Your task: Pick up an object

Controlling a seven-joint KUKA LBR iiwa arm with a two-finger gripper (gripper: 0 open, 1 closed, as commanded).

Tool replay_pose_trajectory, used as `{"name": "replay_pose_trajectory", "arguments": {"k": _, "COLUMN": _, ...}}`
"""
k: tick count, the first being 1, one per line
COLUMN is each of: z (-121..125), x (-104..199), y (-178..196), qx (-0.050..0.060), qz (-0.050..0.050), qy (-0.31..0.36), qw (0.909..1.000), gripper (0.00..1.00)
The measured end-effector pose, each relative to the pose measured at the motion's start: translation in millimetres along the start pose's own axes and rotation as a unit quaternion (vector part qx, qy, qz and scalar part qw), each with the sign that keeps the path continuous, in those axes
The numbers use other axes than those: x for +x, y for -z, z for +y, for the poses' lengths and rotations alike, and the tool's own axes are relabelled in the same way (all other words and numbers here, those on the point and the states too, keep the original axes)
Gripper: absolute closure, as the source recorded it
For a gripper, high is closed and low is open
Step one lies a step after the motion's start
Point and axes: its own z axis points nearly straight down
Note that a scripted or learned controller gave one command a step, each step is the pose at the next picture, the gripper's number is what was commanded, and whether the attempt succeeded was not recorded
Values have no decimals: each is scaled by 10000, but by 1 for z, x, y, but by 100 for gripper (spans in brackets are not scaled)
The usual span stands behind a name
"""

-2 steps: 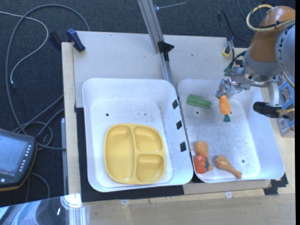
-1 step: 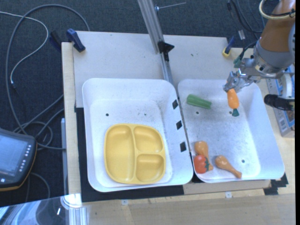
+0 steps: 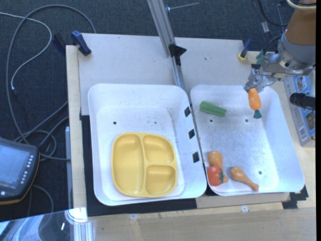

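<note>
- The arm (image 3: 301, 29) is cut off by the top right corner of the view, so only its orange band and grey wrist show.
- The claw (image 3: 254, 87) hangs over the far right part of the right bin (image 3: 281, 134); its fingers are small and dark against the wrist, closed in on the top of the toy carrot (image 3: 255, 101).
- The carrot hangs upright just under the claw, orange body above, green tip pointing down, seemingly lifted off the right bin's floor.
- Left of the carrot, a green cylinder (image 3: 213, 109) lies in the right bin's far half.
- At the right bin's near edge lie a tomato (image 3: 214, 175), partly covering an orange piece (image 3: 216, 159), and a drumstick (image 3: 243, 177).
- A yellow divided plate (image 3: 145, 163) sits in the left bin (image 3: 100, 114).
</note>
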Motion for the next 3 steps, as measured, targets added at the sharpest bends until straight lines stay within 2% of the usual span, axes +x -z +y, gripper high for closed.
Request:
{"name": "replay_pose_trajectory", "arguments": {"k": 2, "z": -3, "x": 116, "y": 18, "qx": 35, "qz": 22, "qy": 29, "qw": 10000, "gripper": 100}}
{"name": "replay_pose_trajectory", "arguments": {"k": 3, "z": -9, "x": 175, "y": 11, "qx": 47, "qz": 23, "qy": 29, "qw": 10000, "gripper": 100}}
